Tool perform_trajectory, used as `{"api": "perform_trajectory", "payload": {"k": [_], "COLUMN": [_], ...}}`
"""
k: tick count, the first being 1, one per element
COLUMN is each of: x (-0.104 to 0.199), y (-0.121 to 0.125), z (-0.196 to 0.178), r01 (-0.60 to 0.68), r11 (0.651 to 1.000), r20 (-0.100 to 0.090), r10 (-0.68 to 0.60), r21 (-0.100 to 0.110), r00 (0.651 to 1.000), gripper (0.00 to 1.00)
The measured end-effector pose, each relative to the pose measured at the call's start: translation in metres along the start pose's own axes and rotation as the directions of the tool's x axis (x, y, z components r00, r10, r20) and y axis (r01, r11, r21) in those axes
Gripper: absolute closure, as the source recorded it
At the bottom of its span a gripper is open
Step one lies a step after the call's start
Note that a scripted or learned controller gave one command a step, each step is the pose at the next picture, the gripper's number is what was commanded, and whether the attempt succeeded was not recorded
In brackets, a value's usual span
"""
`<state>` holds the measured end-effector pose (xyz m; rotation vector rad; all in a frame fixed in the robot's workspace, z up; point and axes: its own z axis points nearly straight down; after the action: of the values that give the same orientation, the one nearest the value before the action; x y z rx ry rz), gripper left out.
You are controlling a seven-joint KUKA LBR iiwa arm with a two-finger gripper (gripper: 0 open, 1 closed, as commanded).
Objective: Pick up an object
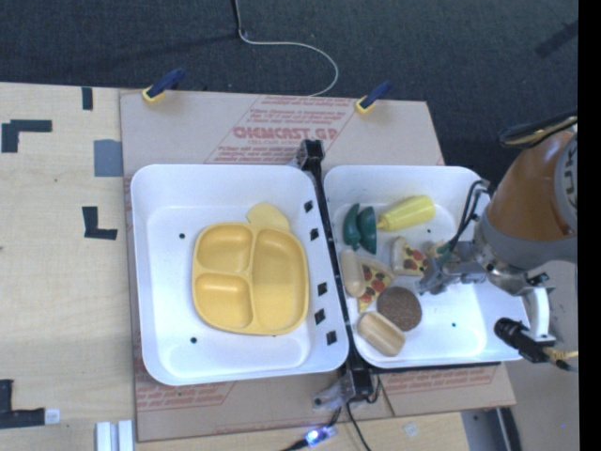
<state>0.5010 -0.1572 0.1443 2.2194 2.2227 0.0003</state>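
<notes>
Our tool [437, 275] hangs low in the right bin [462, 178] near the toy food [399, 308]; we cannot tell its grip, so nothing looks lifted yet.

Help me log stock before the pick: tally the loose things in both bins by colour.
Yellow: 2, the divided tray and the bottle-shaped toy
Dark green: 1
Brown: 1, a round patty
Tan: 2
Multicoloured: 2 pizza slices
Total: 8
</notes>
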Motion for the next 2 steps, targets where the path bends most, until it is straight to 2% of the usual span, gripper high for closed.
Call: {"api": "perform_trajectory", "payload": {"k": [2], "x": [-0.001], "y": [0.005], "z": [-0.082], "r01": [0.000], "r11": [1.000], "r20": [0.000], "r10": [0.000], "r21": [-0.001], "r00": [1.000], "gripper": [1.00]}}
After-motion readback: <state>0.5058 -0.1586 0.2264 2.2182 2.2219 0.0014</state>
